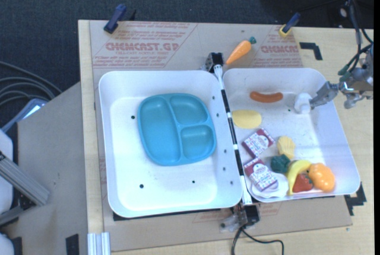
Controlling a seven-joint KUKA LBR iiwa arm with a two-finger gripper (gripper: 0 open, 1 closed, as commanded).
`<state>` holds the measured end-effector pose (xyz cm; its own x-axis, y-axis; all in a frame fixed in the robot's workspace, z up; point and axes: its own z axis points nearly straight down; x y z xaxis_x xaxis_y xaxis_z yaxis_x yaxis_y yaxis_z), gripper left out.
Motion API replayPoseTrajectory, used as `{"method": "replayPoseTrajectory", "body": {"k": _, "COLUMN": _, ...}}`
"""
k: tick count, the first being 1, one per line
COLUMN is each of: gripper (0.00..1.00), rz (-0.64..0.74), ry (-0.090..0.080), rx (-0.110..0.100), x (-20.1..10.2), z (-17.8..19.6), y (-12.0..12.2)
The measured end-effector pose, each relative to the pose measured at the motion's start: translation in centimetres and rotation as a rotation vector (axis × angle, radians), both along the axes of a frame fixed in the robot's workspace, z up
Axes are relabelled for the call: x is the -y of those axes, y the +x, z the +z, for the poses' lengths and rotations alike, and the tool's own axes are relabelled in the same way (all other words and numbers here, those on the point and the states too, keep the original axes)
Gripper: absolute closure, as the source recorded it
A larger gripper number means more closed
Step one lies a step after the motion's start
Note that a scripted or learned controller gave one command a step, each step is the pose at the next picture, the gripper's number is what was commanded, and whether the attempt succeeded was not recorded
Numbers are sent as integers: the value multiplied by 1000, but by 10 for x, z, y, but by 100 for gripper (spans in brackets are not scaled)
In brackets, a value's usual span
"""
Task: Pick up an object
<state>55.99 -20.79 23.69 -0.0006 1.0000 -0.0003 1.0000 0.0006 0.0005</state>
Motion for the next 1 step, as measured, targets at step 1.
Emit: {"method": "replayPoseTrajectory", "body": {"k": 1, "gripper": 0, "rz": 0, "ry": 2, "rx": -4, "x": -28, "z": -118, "y": 15}}
